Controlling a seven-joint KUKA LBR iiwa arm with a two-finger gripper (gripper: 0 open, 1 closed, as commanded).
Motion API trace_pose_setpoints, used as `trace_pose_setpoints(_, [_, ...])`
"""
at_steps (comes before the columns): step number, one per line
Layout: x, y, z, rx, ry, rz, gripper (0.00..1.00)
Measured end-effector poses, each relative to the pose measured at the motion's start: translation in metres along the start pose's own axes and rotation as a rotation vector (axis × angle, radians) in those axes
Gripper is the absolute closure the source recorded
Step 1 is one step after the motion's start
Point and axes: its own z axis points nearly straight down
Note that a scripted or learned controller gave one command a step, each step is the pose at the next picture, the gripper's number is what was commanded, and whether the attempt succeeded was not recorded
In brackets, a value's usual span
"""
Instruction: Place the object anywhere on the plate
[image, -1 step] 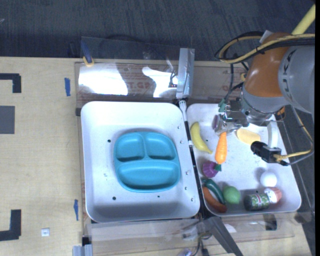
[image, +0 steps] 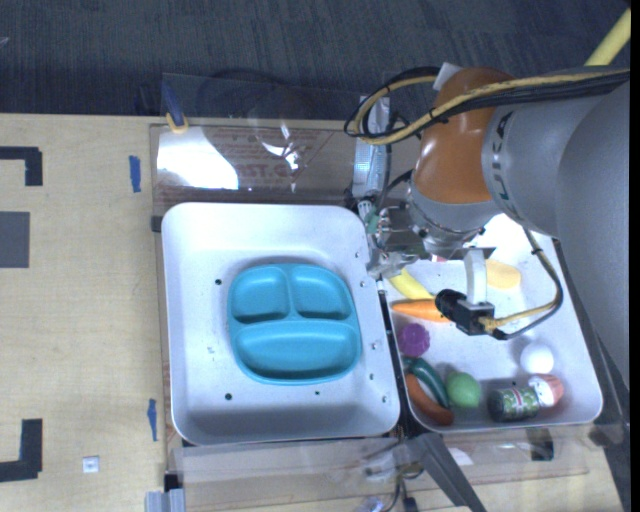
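1. Starting nearest, we see toy foods crowded along the right bin's (image: 585, 400) front, awaiting picking
2. We see the blue plate (image: 293, 322) bare in the left bin (image: 190, 300)
3. Farther, our hand (image: 385, 245) hangs beside the banana (image: 408, 287); we cannot tell its grip

Toy carrot (image: 415, 310), purple piece (image: 414, 340), green ball (image: 462, 389), white egg (image: 537, 359), small can (image: 514, 401) in the right bin (image: 585, 385).

A pale wooden desk (image: 80, 330) with black corner marks (image: 25, 165) and blue tape bits (image: 134, 172) fills the left of the frame, dark carpeted floor (image: 250, 40) running across the top.
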Motion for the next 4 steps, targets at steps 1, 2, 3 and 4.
trace_pose_setpoints(1, [0.057, 0.020, 0.055, 0.004, -0.002, -0.061, 1.00])
trace_pose_setpoints(2, [0.117, 0.031, 0.082, -0.002, -0.003, -0.288, 1.00])
trace_pose_setpoints(3, [0.046, 0.005, -0.002, -0.007, -0.006, -0.690, 1.00])
trace_pose_setpoints(4, [0.117, 0.011, 0.037, -0.001, -0.002, -0.739, 1.00])
